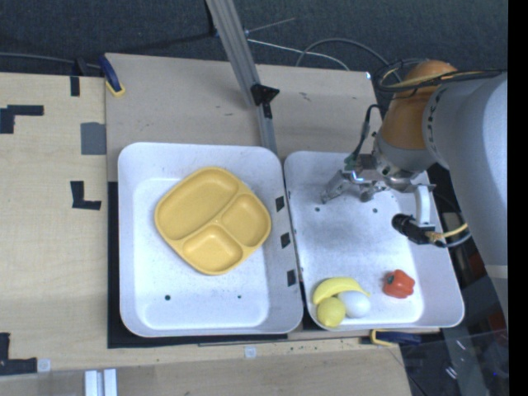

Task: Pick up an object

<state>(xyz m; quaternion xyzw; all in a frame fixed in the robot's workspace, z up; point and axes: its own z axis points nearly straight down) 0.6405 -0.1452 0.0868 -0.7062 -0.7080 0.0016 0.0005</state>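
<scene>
- Camera view from above the bench (pixel 49 221) counts two white bins side by side, the left bin (pixel 136 304) and the right bin (pixel 445 304), their inner rims touching along the middle
- One yellow divided plate (pixel 213 219) with three compartments lies in the left bin, toward its far half and tilted askew to the rims
- Four small things sit in the right bin, all along its near edge: one yellow banana (pixel 338 287), one yellow lemon (pixel 331 312) tucked just under it, one white egg-shaped piece (pixel 357 304) touching both, and one red pepper (pixel 398 284) a little apart toward the near right corner
- My pincer (pixel 346 186) hangs over the far part of the right bin, near its far edge and pointing toward the left bin; whether it is parted or clenched I cannot tell, and I see nothing in its grasp
- My grey arm with its orange band (pixel 408 122) comes in over the far right corner of that bin, and a black cable end (pixel 408 226) dangles by the right rim
- One slanted metal pole (pixel 239 48) crosses the bench's far edge and ends at the far rims of the bins
- Between my pincer and the cluster lies bare speckled bin floor; banana, lemon and white piece crowd one another
- The pepper is small, glossy red, with a dark stem end
</scene>
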